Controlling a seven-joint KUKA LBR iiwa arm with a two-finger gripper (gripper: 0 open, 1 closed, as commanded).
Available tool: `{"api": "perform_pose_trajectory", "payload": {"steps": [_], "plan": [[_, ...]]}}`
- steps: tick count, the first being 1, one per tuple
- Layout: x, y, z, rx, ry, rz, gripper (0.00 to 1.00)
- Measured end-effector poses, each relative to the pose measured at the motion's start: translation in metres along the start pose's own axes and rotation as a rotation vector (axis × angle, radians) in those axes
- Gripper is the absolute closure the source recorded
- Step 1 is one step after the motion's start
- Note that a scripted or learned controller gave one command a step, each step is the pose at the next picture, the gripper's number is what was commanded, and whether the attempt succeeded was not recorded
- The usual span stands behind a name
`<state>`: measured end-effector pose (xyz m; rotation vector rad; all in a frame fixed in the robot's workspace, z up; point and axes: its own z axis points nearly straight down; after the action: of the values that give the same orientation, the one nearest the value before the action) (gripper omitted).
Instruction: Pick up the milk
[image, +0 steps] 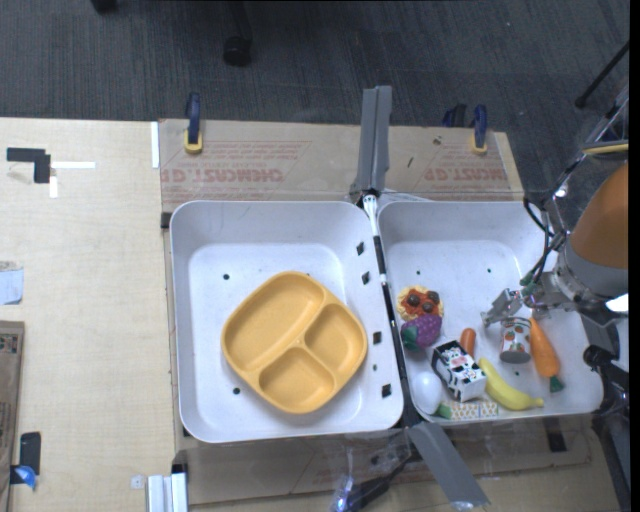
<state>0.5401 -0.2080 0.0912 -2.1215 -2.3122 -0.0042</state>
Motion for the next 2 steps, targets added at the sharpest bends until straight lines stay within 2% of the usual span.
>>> {"api": "perform_pose_trajectory", "payload": {"steps": [1,2], "plan": [[0.130,-0.009,-0.099,0.001,-0.005,-0.295,0.00],[0.098,-0.055,0.000,0.002,-0.004,-0.280,0.00]]}}
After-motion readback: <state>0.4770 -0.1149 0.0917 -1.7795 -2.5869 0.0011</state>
